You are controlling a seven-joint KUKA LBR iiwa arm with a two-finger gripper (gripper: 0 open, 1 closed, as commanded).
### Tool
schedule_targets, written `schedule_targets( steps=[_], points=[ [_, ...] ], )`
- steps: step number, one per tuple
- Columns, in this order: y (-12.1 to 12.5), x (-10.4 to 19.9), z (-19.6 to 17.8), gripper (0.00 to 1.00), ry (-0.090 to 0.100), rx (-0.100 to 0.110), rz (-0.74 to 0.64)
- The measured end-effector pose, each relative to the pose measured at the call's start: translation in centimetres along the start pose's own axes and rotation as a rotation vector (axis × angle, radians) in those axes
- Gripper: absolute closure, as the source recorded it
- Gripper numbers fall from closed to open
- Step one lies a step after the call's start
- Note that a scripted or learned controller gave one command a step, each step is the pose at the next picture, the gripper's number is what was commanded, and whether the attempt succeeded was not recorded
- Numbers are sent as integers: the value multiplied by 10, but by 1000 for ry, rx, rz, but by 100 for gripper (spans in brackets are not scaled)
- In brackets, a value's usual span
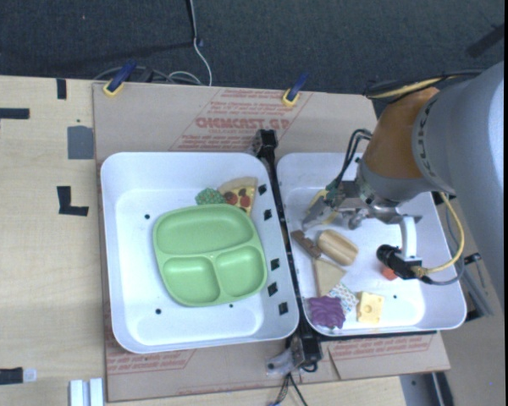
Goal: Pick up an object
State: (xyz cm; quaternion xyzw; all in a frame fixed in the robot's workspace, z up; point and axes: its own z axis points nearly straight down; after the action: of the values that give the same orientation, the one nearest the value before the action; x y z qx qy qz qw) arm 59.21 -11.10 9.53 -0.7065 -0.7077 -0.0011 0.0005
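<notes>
My gripper (333,217) hangs low over the back part of the right bin (432,303), with its fingers spread open and nothing between them. Just in front of it lie a tan bread roll (338,248) and a thin brown piece (305,244). Further forward are a tan wedge (326,275), a purple lump (325,311) and a yellow cheese block (370,309). The wrist and orange band hide the bin's back right corner.
The left bin (127,311) holds a green divided plate (209,256), with a pizza slice (240,194) and a green broccoli piece (208,197) behind it. A black divider (275,227) runs between the bins. A red and black cable fitting (393,265) hangs beside the wrist.
</notes>
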Motion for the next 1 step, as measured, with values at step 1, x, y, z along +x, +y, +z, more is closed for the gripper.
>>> schedule_targets(
  steps=[1],
  points=[
    [79,-1,11,0,-3,-4,-2]
  ],
)
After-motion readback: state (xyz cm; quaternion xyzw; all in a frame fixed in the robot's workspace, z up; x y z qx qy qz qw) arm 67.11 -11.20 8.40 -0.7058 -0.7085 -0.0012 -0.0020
